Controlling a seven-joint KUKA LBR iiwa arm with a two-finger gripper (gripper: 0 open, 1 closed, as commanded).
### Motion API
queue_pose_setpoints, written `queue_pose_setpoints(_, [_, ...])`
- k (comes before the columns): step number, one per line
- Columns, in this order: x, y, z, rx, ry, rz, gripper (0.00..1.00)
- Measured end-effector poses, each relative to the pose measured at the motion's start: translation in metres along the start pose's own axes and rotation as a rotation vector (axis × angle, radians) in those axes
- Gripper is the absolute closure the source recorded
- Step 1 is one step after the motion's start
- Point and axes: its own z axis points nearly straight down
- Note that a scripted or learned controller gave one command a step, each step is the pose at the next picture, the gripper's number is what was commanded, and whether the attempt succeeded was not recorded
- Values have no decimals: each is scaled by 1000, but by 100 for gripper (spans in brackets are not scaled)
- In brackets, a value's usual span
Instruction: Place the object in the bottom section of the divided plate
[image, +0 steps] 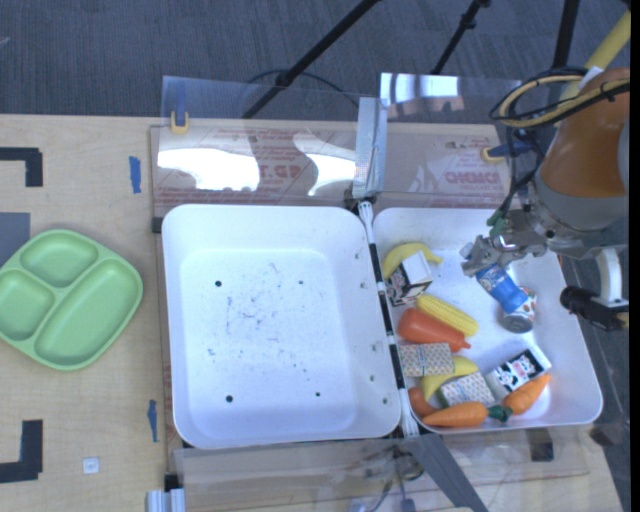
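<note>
- Grey arm (590, 205) with broad orange band above wrist, rounded casing
- Black and yellow cables looped over top of orange section (bundled, loosely coiled)
- Metallic silver gripper (487, 252) assembly at wrist, small bracket parts
- White link segment at right, black fitting beside it

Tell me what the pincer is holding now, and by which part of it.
It cannot be told. The pincer sits at the upper end of a blue and white can in the right bin, but the view does not show a grip.
</note>
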Motion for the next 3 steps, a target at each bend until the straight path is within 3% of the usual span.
queue_pose_setpoints(1, [17,52,-15,-2,-2,-338,100])
queue_pose_setpoints(2, [71,66,15,1,1,-270,100])
queue_pose_setpoints(3, [71,66,15,1,1,-270,0])
